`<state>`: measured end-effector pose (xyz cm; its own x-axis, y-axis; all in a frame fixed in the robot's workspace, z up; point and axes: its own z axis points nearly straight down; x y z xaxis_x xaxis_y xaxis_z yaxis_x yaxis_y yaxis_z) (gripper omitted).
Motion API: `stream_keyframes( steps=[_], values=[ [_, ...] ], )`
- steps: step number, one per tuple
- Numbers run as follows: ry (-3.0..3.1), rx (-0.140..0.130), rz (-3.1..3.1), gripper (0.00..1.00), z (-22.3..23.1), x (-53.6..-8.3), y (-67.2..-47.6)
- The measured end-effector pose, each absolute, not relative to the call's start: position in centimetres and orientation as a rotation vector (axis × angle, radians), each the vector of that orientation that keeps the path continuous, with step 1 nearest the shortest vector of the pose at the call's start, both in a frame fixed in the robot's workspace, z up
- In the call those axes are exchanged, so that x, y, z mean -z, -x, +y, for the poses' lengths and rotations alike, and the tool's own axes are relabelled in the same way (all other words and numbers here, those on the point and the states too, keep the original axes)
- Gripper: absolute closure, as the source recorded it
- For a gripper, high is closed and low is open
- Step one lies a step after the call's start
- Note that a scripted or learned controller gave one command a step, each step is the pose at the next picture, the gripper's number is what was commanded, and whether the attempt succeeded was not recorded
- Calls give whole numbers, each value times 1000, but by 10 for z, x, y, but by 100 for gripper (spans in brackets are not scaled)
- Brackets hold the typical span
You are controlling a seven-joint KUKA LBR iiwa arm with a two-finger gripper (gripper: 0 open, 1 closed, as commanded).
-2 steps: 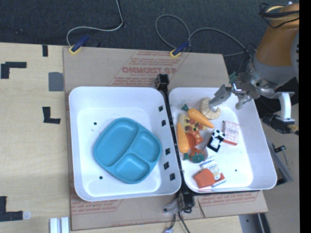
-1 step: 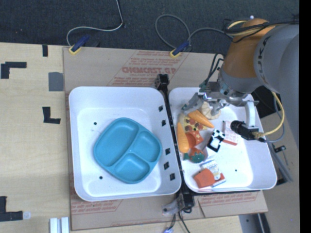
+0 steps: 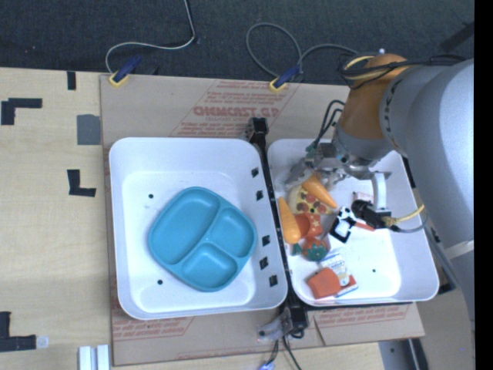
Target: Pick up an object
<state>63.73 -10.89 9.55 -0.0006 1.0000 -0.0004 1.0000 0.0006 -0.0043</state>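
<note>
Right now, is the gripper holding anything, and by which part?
Cannot be told: the gripper is down among the toys in the right bin, but the wrist hides any hold.

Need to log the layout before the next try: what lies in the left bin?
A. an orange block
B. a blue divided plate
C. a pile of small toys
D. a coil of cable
B: the blue plate, with its three compartments, lies alone in the left bin, while the small toys are piled in the right bin.
</note>
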Motion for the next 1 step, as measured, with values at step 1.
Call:
stream_keyframes(
  steps=[1],
  values=[
    [2215, -6, -2220, 100, -108, -105, -637]
  ],
)
